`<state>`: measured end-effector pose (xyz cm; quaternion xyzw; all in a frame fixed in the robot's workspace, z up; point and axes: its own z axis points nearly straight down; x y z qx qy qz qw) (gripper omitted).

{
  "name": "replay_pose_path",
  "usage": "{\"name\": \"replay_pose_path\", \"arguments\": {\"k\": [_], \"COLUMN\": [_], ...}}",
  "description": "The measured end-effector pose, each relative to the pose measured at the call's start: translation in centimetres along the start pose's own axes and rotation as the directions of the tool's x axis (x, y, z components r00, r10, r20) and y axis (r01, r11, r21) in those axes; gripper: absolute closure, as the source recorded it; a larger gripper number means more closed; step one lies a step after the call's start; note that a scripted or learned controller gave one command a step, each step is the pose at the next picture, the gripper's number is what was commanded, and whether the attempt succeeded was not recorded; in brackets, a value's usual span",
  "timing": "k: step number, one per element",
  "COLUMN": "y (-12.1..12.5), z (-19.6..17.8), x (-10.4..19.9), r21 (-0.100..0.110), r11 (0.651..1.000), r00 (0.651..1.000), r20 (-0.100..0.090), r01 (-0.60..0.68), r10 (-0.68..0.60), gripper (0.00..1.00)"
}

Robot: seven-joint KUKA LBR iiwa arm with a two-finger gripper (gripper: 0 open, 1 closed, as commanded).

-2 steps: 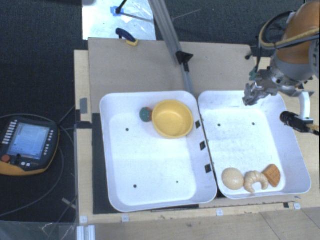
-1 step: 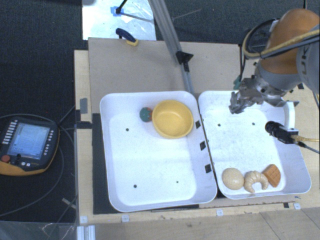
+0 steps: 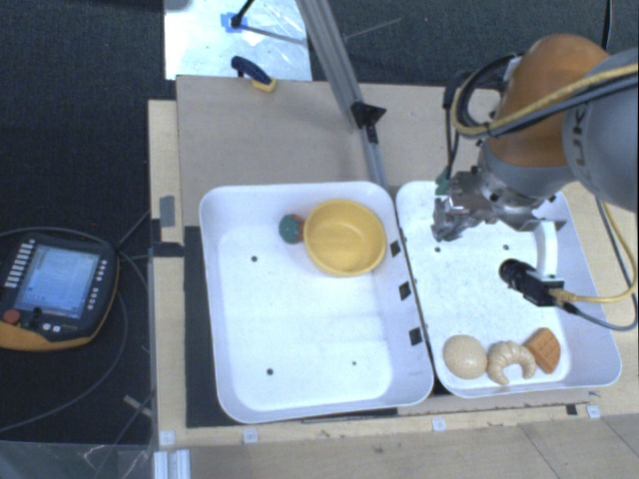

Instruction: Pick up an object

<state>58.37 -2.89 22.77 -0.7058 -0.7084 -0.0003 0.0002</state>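
Note:
My gripper (image 3: 449,221) hangs over the upper left part of the right bin (image 3: 469,287), with nothing visible between its metal fingers. Three food-like objects lie along that bin's near edge: a round beige bun (image 3: 463,355), a pale croissant (image 3: 510,360) and an orange-brown wedge (image 3: 543,349). They lie well below the gripper, toward the front. In the left bin (image 3: 300,367) a yellow bowl (image 3: 344,237) sits near the far right corner with a small teal ball (image 3: 291,228) touching its left side.
A black camera-like block (image 3: 526,279) on a white bracket hangs from the wrist over the right bin. A metal pole (image 3: 339,68) slants across the bench behind the bins. A teach pendant (image 3: 55,287) lies far left on the floor.

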Motion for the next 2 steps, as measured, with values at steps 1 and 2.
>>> {"name": "replay_pose_path", "arguments": {"k": [1, 2], "y": [-2.0, -3.1], "z": [-0.7, 0.1], "x": [5.8, 10.5], "r21": [-0.001, 0.000], "r11": [1.000, 1.000], "r00": [1.000, 1.000], "r20": [-0.001, 0.000], "r01": [0.001, 0.000], "r10": [-0.001, 0.000], "gripper": [1.00, 1.00]}}
